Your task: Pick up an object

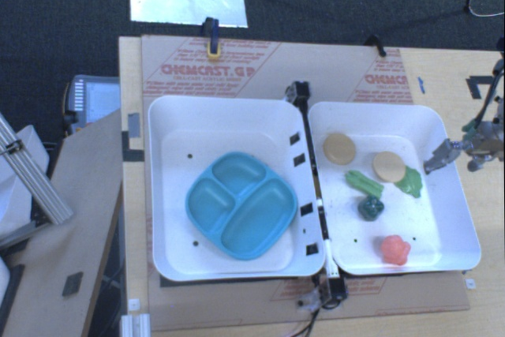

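Note:
The right bin (454,229) holds several small toy foods. Two tan discs (340,147) (388,166) lie toward the back. A light green piece (364,184) lies in the middle, and another green leafy piece (410,183) rests beside the right disc. A dark green broccoli-like piece (371,208) sits below them, and a pink-red piece (395,249) lies near the front. My gripper (436,161) reaches in from the right, over the bin's right rim, just up and right of the leafy green piece. I see nothing held in it.
The left bin (170,249) carries a blue divided plate (241,204). A black clipped divider (309,177) runs between the two bins. Cardboard (237,71) lies under both bins, and a metal rail (31,177) stands at the far left.

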`<action>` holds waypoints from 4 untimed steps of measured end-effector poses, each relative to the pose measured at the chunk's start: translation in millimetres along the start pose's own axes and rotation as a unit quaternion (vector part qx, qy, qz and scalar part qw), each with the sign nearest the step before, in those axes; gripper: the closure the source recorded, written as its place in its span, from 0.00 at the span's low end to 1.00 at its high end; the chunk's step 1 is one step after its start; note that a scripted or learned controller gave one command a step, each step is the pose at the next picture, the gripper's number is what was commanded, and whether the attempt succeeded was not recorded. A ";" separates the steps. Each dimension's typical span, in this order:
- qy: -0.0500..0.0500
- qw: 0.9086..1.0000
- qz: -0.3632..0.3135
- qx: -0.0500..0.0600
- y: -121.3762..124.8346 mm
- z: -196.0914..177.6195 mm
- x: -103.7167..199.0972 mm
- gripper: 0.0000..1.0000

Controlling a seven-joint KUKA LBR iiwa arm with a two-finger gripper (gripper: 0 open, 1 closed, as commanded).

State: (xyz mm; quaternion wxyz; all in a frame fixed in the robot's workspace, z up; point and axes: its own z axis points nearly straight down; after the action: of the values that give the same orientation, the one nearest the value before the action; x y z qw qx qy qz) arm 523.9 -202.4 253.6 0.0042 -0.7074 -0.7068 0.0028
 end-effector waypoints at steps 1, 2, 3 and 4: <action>-0.001 1.000 -0.002 -0.006 2.4 -6.5 0.9 0.00; -0.001 1.000 -0.001 -0.004 -2.0 53.6 -3.2 0.00; 0.000 1.000 -0.001 -0.003 -0.9 109.4 7.4 0.00; -0.001 1.000 -0.001 -0.004 6.0 161.8 0.0 0.00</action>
State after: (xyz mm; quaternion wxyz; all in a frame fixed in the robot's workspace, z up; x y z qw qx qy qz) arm 528.3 -202.1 91.7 0.0013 -0.7068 -0.7074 0.0006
